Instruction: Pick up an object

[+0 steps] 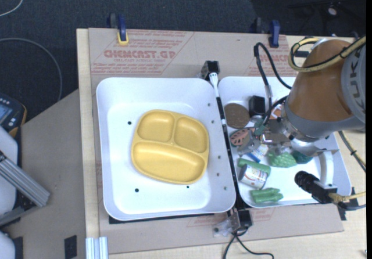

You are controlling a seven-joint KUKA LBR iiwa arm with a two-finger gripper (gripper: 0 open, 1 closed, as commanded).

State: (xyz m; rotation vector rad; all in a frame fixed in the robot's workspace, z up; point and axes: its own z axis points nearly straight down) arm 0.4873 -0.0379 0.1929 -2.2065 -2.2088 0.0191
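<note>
The right bin (241, 86) holds a heap of small things. A brown round disc (236, 114) lies at its left wall, with a black block (256, 104) just right of it. A small white can with a green lid (254, 174) lies on its side near the front. A green pod (266, 195) rests by the front rim, and a green lumpy piece (283, 160) sits further right. My gripper (268, 136) hangs low over the middle of this heap, under the orange band of the arm (318, 86). Nothing can be made out between its fingers.
The left bin (113, 153) holds a yellow divided plate (171, 146) at its middle. A black clip (210, 69) sits at the back where the two bins meet. The cardboard bench (151, 49) runs behind both bins.
</note>
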